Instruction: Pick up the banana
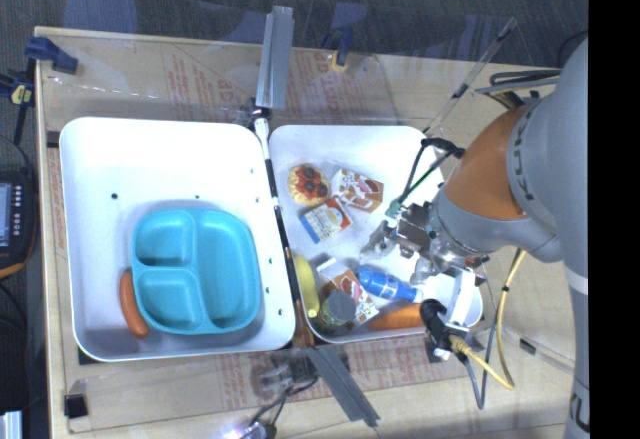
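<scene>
bench [150, 77] timber carried two shallow white bins side by side, the left bin [90, 147] and the right bin [340, 139] meeting along a shared edge near the middle. banana [306, 285], yellow and lying lengthwise, sat in the right bin tight against its left wall, toward the near left corner, just beside a dark round-topped item [338, 309] and a printed snack packet [352, 289]. a blue bottle [388, 285] lay slantwise near the bin's near edge, and an orange carrot [392, 318] rested along that near edge, touching the clutter beside it. farther back in the same bin lay a round pizza toy [309, 184], a red and white packet [357, 190] to its right, and a small blue-edged carton [325, 220] just in front of them. the left bin held a blue divided tray [196, 270] toward its near edge, with a sausage [131, 303] lying against the tray's left side. the arm [520, 177], grey with its orange band, reached in over the right bin's right edge, and the gripper [400, 239] hung above the bin's right half, near the blue bottle and well apart from the banana. whether that hand was released or clenched could not be told, since the wrist hardware and cables blocked it; nothing could be made out between its tips.
</scene>
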You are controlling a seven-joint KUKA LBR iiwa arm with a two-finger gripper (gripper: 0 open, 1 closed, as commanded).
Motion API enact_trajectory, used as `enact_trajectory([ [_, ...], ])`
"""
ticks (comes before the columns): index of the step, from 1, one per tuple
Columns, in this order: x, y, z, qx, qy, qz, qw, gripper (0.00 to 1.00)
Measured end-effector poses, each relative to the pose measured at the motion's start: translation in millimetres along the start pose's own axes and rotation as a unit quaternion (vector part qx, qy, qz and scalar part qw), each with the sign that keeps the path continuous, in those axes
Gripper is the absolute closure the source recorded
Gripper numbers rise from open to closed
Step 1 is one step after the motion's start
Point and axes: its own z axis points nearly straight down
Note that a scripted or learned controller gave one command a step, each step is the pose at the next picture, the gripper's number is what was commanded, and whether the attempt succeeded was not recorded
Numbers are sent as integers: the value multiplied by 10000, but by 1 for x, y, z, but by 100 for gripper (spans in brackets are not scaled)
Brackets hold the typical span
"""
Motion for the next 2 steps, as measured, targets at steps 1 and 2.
enact_trajectory([
  [1,60,-30,37,2,4,339,9994,0],
  [2,14,-8,-1,-3,3,-36,10000,0],
])
